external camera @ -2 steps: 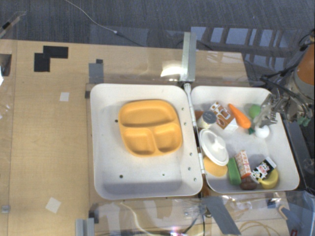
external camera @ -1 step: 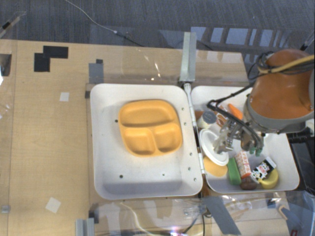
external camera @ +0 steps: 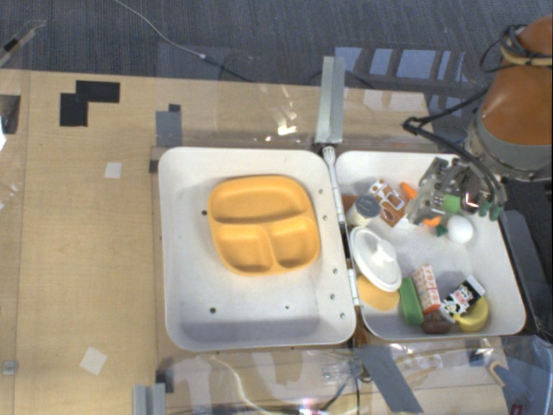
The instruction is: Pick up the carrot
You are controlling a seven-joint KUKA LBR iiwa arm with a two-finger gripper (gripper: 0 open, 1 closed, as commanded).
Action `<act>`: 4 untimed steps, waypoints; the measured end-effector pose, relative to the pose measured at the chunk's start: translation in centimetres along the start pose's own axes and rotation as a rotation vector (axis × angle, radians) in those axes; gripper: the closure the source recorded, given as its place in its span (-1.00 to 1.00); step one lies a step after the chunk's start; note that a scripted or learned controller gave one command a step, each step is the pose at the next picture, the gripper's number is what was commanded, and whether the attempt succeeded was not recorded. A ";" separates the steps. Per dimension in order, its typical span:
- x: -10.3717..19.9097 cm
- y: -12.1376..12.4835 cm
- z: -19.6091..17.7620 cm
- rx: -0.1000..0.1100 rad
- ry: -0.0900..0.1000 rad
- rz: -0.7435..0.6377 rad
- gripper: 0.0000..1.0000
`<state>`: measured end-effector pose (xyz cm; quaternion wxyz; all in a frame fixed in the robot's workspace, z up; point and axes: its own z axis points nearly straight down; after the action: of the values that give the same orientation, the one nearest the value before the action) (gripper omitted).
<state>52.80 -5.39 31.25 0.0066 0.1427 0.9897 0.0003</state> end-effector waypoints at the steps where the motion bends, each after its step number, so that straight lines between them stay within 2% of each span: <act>1: 5.3 2.7 10.6 0.002 0.018 -0.010 1.00; 2: 2.8 -3.9 -2.8 0.001 -0.002 -0.238 1.00; 3: 4.1 -0.1 -0.9 -0.001 0.007 -0.241 1.00; 4: -1.4 1.3 -0.6 -0.001 0.005 -0.362 1.00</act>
<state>54.53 -4.55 31.90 0.0040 -0.0378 0.9993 0.0000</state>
